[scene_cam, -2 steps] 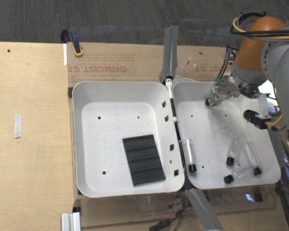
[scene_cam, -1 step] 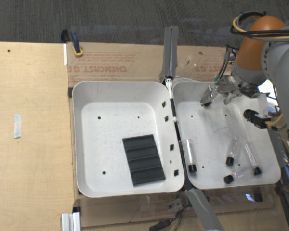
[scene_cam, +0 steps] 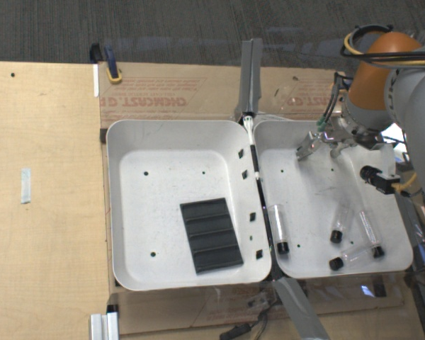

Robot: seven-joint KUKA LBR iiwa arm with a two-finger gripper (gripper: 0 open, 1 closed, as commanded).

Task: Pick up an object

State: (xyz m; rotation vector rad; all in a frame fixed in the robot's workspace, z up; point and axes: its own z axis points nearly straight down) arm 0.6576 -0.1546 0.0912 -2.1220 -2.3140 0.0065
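My gripper [scene_cam: 317, 147] hangs over the back part of the right bin [scene_cam: 304, 261], below the arm's orange band. Its two fingers stand apart, open, with nothing between them. Several clear tubes with black caps lie in this bin. One tube [scene_cam: 278, 229] lies along the left wall, and two more tubes [scene_cam: 338, 229] [scene_cam: 369, 234] lie toward the front right. Another tube [scene_cam: 348, 259] rests near the front rim. All of them lie well in front of the gripper. A black ridged block [scene_cam: 211, 234] lies in the left bin [scene_cam: 120, 190], toward its front.
A grey divider post [scene_cam: 250, 83] rises between the bins at the back. Cardboard [scene_cam: 163, 94] lies behind the bins, with wooden bench top [scene_cam: 42, 190] to the left. A black and yellow part [scene_cam: 382, 179] juts over the right bin's right side.
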